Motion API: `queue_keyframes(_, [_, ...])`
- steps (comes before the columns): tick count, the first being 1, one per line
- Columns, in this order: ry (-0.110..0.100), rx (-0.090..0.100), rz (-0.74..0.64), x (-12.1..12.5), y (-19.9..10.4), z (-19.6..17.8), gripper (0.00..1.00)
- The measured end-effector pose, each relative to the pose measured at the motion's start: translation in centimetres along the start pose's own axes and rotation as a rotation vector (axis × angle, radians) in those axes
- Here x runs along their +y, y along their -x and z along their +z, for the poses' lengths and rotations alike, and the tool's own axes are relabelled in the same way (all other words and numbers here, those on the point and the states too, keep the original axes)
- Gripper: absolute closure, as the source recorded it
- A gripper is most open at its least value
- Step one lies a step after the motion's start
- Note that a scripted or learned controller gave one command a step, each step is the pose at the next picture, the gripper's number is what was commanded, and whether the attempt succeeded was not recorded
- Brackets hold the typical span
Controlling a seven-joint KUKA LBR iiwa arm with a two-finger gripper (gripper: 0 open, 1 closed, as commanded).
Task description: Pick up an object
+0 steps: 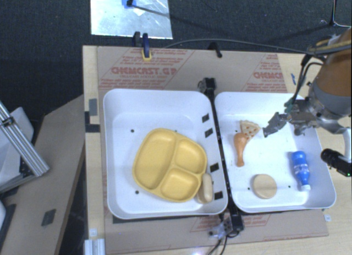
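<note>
Red "CHEMCAST GP" lettering runs across the brown board (165, 64) under both white bins. At right of frame, the gripper (273, 124) hangs with fingers spread, holding nothing, above the right bin (275, 97), just right of a tan waffle-textured wedge (249, 128). Below lie an orange plastic drumstick (240, 145), a wooden disc (264, 186) and a blue bottle (300, 169); the left bin (118, 138) holds a glossy yellow divided tray (170, 164).

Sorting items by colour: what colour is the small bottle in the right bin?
Blue with a white label, the bottle shows best in the camera view.
</note>
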State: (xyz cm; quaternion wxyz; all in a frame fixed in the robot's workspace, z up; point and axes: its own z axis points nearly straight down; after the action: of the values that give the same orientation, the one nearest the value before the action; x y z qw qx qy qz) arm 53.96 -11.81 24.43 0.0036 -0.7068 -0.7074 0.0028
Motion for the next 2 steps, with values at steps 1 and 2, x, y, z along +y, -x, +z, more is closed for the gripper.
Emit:
queue_keyframes(1, [0.011, -0.002, -0.002, 0.2, 0.0, -0.5, 0.0])
queue_keyframes(2, [0.006, 0.0, -0.001, 1.0, -0.2, 5.4, 0.0])
